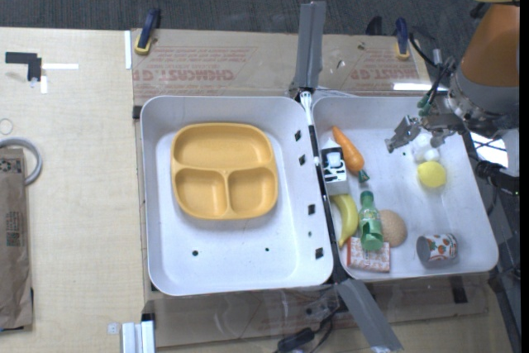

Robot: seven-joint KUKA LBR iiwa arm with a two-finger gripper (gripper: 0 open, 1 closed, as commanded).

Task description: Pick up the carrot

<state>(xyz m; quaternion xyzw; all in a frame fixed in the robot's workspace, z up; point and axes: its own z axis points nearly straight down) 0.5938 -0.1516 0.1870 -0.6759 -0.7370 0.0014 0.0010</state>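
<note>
Carrot point(349, 150) lying slantwise near the left wall of the right bin point(463, 215), just above a banana point(346, 217) and a green bottle point(369, 221), well apart from the gripper point(411, 135). Gripper poised over the upper right part of that bin, just above a yellow ball point(431, 174), nothing seen between its fingers, spread or pressed together impossible to tell. Yellow divided tray point(224, 170) resting in the left bin point(165, 260).

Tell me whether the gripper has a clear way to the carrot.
Probably yes. The carrot lies uncovered at the right bin's left side, and bare floor separates it from the gripper.
</note>
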